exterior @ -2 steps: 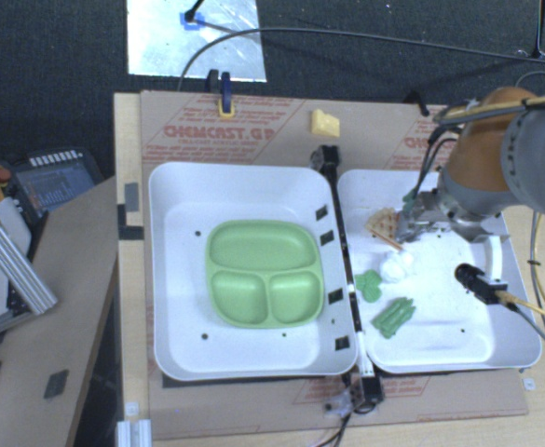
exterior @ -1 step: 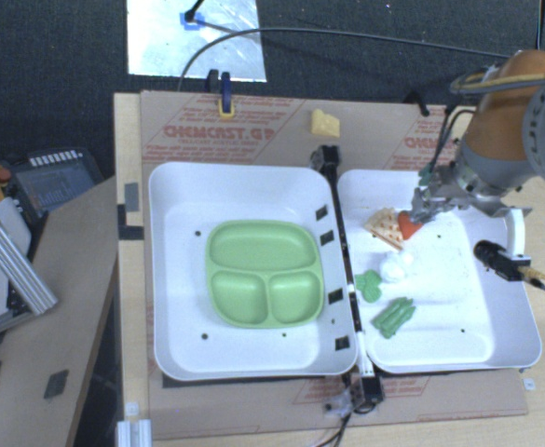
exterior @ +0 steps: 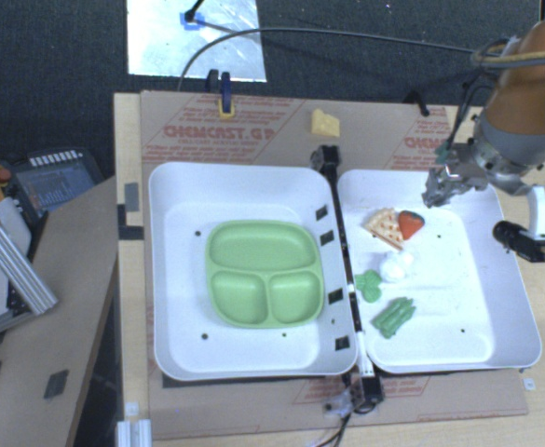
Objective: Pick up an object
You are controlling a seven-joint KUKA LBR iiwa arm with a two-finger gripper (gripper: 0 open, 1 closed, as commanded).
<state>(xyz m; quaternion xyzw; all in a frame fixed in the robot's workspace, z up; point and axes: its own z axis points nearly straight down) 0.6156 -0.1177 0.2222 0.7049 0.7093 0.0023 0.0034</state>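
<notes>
In the right bin lie a waffle-like tan wedge, a red strawberry-like piece touching it, a small white lump, a round green piece and a green ridged pickle-like piece. My gripper hangs over the bin's far part, just up and to the right of the red piece, apart from it. Nothing shows between its tips. The grey arm with its orange band comes in from the upper right.
The left bin holds a green three-compartment tray. A yellow block lies on the cardboard behind the bins. A black clip divider runs between the bins. A device with a screen sits at left.
</notes>
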